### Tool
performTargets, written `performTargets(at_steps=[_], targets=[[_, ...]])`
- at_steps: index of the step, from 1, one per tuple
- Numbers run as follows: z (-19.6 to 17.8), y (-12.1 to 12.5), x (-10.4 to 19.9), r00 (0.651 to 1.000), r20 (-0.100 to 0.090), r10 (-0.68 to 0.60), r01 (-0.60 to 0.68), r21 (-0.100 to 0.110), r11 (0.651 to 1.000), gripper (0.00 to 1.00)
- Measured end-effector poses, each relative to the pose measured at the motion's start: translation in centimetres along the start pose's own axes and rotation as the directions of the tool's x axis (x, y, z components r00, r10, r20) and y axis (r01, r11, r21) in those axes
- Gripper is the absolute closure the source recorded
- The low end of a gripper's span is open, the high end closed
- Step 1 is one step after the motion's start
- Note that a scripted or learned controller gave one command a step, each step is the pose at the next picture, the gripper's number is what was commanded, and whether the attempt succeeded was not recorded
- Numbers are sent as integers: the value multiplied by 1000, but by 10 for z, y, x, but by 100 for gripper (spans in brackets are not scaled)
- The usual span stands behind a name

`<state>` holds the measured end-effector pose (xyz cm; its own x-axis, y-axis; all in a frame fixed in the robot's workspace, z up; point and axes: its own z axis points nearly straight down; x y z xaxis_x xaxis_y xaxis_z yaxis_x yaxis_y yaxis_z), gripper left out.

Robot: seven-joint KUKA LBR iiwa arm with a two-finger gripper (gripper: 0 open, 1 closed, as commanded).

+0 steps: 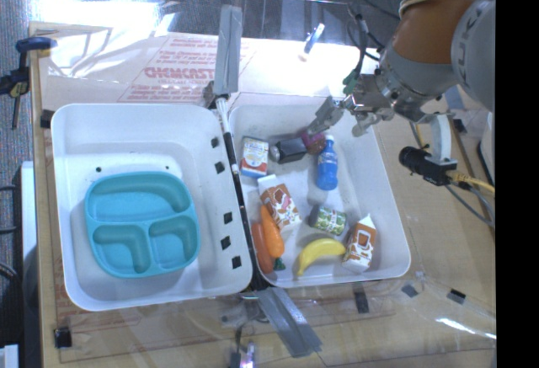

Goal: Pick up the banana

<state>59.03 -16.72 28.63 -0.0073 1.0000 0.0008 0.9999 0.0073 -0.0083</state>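
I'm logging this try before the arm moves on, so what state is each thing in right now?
banana: lying flat in the right bin, ungripped.
gripper: above the bin's far end, away from the banana.
blue bottle: lying on its side.
carrot: lying by the divider.
blue tray: flat in the left bin.

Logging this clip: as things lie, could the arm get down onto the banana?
Probably yes. The banana lies uncovered near the right bin's front edge, nothing on top. A carton and a carrot flank it closely, so space is tight.
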Motion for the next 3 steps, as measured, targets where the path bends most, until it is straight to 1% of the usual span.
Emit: performTargets(at_steps=[1, 2, 3], targets=[[-9, -45, -32, 972, 0, 236, -236, 1, 972, 0], [122, -87, -5, 1000, -1, -29, 29, 0, 1000, 0], [113, -87, -6, 999, -1, -33, 33, 4, 999, 100]])
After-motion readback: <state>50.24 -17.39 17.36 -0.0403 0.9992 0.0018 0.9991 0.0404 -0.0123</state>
